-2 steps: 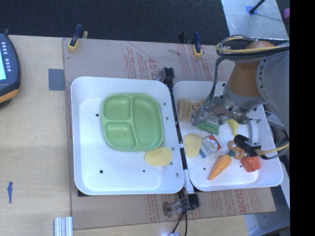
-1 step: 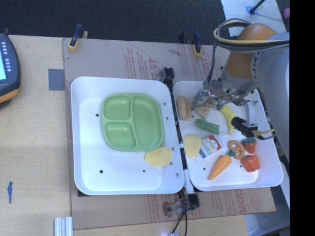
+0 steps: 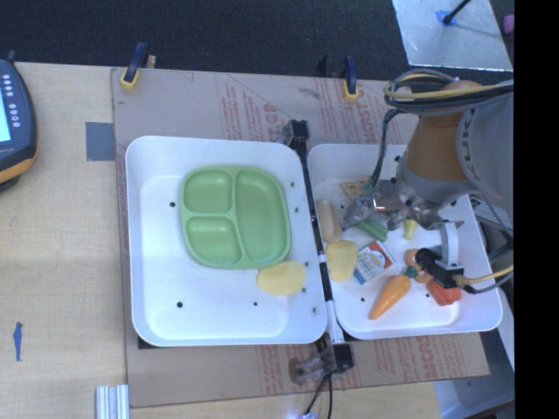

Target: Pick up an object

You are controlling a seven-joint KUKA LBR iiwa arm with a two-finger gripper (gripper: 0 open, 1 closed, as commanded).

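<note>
Here the grey arm (image 3: 476, 147) with its orange band reaches down into the right bin (image 3: 472, 319), and its pincer (image 3: 377, 206) hangs low over the clutter near that bin's middle. Whether the pincer is wide or narrow cannot be told, since its tips blur into the items beneath.

Taking the right bin as landmark: inside it, an orange carrot (image 3: 389, 296) lies near the front edge, a small white carton (image 3: 371, 262) sits just behind the carrot, a pale yellow lump (image 3: 341, 258) rests against the bin's left wall, and a tan stick-like piece (image 3: 327, 221) lies behind that lump. A red piece (image 3: 444, 293) sits toward the bin's right front.

Left of the right bin, the left bin (image 3: 157, 312) holds 1 green divided plate (image 3: 236, 217) and 1 yellow piece (image 3: 281, 278) touching the plate's front corner.
</note>
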